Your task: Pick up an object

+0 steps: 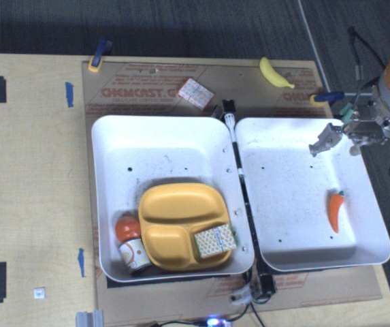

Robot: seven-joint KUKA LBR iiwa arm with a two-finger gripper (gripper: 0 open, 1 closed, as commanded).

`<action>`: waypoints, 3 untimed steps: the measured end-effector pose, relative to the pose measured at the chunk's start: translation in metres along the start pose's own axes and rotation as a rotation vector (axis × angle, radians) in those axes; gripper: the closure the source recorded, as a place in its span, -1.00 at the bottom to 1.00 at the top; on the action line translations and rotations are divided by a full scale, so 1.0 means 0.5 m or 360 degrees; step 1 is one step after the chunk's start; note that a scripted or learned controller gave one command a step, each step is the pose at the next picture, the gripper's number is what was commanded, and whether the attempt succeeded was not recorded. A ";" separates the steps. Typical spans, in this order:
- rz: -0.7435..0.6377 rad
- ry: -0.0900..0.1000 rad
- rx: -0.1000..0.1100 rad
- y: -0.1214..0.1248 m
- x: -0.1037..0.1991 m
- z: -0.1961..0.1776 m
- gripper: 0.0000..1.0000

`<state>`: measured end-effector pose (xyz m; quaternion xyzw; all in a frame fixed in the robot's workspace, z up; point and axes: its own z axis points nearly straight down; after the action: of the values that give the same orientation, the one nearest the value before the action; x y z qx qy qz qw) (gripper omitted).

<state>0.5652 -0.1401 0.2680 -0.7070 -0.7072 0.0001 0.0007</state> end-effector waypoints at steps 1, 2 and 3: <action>0.0003 -0.0002 -0.0002 -0.116 -0.142 0.205 -1.00; 0.0000 -0.0002 -0.0009 -0.168 -0.043 0.364 -1.00; -0.0003 0.0001 -0.0007 -0.168 0.084 0.364 -1.00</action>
<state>0.4810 -0.0982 0.0860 -0.7064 -0.7079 -0.0018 -0.0007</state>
